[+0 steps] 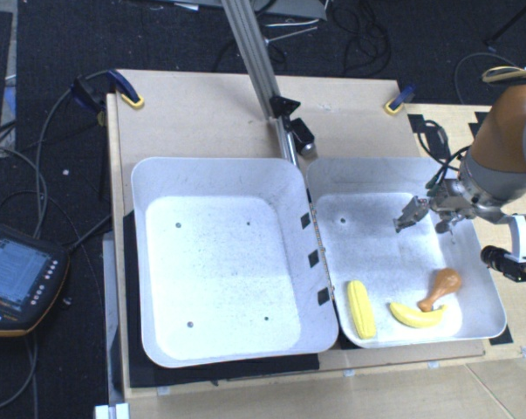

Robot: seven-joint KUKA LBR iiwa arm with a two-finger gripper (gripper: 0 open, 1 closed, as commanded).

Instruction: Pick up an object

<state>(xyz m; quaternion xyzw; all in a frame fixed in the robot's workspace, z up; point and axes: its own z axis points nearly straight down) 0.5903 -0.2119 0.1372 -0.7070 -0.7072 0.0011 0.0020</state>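
Three toy foods lie near the front of the right bin (380, 190): a yellow corn cob (361, 308), a yellow banana (415, 315) and a brown chicken drumstick (440, 288) leaning over the banana's right end. My gripper (428, 216) hangs over the bin's back right part, above and behind the drumstick. Its two fingers are spread apart with nothing between them.
The left bin (158, 177) sits beside the right one, joined along a seam with black clips (317, 256). A slanted metal post (256, 51) rises from the bench behind the bins. A teach pendant (14, 278) lies on the floor at left.
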